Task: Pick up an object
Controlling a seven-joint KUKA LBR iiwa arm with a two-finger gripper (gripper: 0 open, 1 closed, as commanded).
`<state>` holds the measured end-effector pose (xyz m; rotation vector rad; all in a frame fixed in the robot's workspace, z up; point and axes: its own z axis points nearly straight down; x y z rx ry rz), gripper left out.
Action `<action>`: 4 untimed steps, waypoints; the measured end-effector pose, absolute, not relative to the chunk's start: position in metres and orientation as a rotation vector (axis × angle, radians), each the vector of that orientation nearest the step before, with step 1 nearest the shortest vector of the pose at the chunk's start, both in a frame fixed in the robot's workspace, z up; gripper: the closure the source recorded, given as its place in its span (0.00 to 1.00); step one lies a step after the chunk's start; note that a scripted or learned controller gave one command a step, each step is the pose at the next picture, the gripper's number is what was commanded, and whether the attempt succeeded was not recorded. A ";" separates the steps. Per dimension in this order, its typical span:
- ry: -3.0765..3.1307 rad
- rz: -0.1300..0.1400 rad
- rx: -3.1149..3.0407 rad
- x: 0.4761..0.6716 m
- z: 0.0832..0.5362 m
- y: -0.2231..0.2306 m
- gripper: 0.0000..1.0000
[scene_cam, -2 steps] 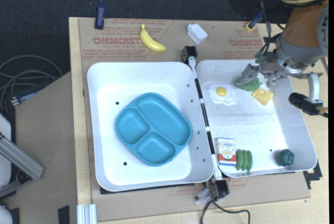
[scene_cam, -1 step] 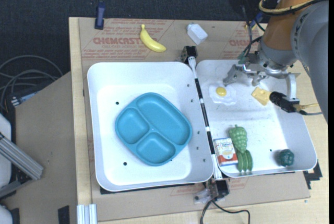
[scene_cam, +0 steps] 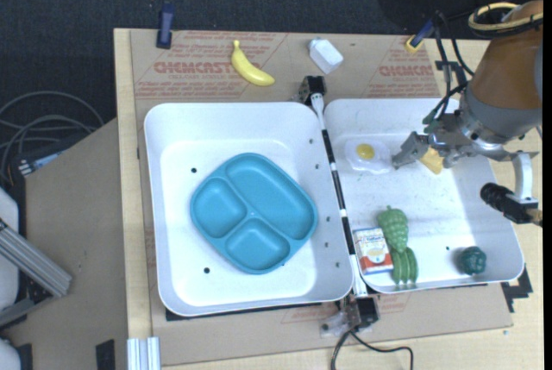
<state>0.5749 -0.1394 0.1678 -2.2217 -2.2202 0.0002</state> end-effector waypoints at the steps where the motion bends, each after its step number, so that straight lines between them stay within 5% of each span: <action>1: -2.220 0.000 -2.221 0.527 0.084 -0.100 0.00; 2: -2.219 0.002 -2.221 0.478 0.084 -0.095 0.00; 3: -2.221 -0.001 -2.223 0.491 0.084 -0.109 0.00; 4: -2.222 -0.002 -2.224 0.491 0.094 -0.108 1.00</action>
